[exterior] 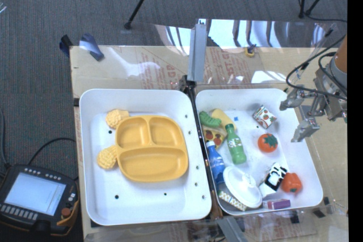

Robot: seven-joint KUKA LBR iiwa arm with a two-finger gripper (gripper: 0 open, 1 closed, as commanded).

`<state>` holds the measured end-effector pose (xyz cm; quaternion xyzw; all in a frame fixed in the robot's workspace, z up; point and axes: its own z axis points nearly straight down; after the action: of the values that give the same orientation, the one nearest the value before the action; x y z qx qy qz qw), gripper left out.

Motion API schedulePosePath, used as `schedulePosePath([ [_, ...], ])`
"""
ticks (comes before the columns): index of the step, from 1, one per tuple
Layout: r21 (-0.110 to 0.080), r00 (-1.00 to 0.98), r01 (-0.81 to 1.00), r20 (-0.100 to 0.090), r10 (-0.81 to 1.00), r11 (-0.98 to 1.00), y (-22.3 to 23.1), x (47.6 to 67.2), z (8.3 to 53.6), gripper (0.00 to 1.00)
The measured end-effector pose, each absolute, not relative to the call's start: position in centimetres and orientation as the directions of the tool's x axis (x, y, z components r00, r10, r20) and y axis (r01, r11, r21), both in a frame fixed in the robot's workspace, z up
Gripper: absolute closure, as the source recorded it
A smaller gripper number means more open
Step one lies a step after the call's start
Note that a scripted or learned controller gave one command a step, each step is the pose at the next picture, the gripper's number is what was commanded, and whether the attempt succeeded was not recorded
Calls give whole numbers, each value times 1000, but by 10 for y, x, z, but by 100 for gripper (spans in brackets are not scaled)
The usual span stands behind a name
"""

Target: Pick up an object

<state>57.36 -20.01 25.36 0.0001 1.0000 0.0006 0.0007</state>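
Note:
My gripper point(295, 117) hangs open over the right rim of the right bin point(315, 178), with nothing between its fingers. Left of it in that bin lie a small red-and-white carton point(264, 117) and an orange tomato point(267, 143). Further left are a green bottle point(235, 145), a blue bottle point(214, 160), a green vegetable point(209, 119) and a pizza slice point(211, 136). Toward the front sit a white bowl point(243, 186), a black-and-white item point(275, 175), an orange pepper point(291, 182) and a pink bar point(277, 204).
The left bin point(96, 201) holds a yellow divided plate point(152, 148) and two yellow waffle pieces point(116, 118) point(106, 158). A metal post point(197, 56) stands behind the bins' shared wall. A teach pendant point(35, 194) lies at the lower left.

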Motion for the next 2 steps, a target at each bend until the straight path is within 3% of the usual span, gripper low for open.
schedulePosePath([
  [1,5,-1000,-18,10,-18,1000,-204,568,87,0],
  [2,1,-1000,-27,-3,-27,1000,-202,573,102,100],
])
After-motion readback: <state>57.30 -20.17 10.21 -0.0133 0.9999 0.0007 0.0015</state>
